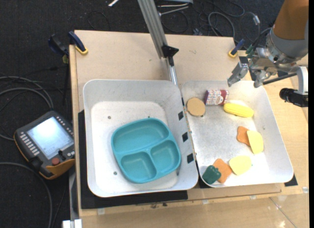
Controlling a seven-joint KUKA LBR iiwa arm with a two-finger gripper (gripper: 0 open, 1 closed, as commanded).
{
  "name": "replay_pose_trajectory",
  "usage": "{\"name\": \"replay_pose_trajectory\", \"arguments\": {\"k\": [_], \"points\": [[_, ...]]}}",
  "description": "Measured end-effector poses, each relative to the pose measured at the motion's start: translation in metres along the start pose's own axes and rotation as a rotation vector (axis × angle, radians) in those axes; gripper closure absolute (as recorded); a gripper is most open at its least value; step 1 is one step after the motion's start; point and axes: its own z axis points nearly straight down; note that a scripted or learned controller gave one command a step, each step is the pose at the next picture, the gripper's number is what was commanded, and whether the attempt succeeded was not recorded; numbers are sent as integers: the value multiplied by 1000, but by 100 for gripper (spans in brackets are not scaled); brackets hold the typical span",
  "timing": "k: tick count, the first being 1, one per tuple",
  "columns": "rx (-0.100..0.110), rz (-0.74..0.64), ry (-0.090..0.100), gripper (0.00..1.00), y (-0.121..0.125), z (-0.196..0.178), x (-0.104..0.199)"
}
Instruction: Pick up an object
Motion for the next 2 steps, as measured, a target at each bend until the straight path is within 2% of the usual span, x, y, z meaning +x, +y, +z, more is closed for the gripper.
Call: {"name": "replay_pose_trajectory", "arguments": {"k": [1,2], "points": [[0,0,0,0,0,0,0],[4,-1,1,0,9,50,6]]}}
